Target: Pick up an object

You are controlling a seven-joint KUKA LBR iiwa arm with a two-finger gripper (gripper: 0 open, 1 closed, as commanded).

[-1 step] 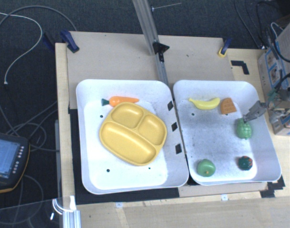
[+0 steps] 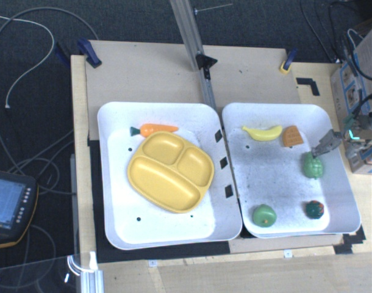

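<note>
Camera view: claw [image 2: 320, 151] hovering over right bin [image 2: 277, 182], tips just above green ball [image 2: 313, 167]. Gripping nothing visibly; open or closed impossible to tell.

A wooden bench [image 2: 247, 66] is carrying two white bins, the left bin [image 2: 108, 163] and the right bin [image 2: 283, 182] lying side by side and filling its near half. A blue clamp [image 2: 88, 52] is gripping the bench's far left corner, and a second clamp [image 2: 288, 60] is sitting near the far right corner. A metal pole [image 2: 185, 17] is slanting in over the far edge. Off the left edge, a handheld screen [image 2: 9, 206] is resting on dark carpet, with white cables [image 2: 27, 47] looping behind it.
</note>
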